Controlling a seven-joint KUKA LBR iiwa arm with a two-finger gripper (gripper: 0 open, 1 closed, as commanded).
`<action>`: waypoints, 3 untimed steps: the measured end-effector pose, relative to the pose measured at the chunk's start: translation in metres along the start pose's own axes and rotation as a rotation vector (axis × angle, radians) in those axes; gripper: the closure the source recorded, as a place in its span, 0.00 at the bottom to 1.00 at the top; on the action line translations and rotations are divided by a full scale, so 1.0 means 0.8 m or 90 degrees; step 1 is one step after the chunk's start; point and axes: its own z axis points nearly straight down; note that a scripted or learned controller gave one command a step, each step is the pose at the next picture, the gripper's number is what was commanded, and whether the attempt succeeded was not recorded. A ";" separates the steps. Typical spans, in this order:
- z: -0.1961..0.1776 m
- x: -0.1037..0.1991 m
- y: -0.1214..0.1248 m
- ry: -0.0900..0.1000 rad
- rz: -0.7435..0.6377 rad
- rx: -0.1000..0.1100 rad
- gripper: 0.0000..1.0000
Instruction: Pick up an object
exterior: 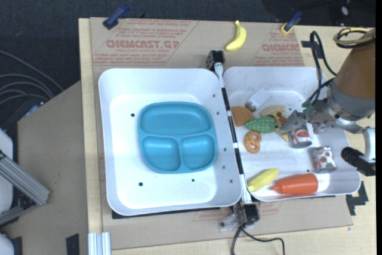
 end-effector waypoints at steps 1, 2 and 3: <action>0.056 -0.020 0.115 -0.001 -0.001 -0.002 0.00; 0.056 0.019 0.154 -0.001 -0.002 -0.003 0.00; 0.056 0.029 0.157 -0.001 -0.001 -0.003 0.00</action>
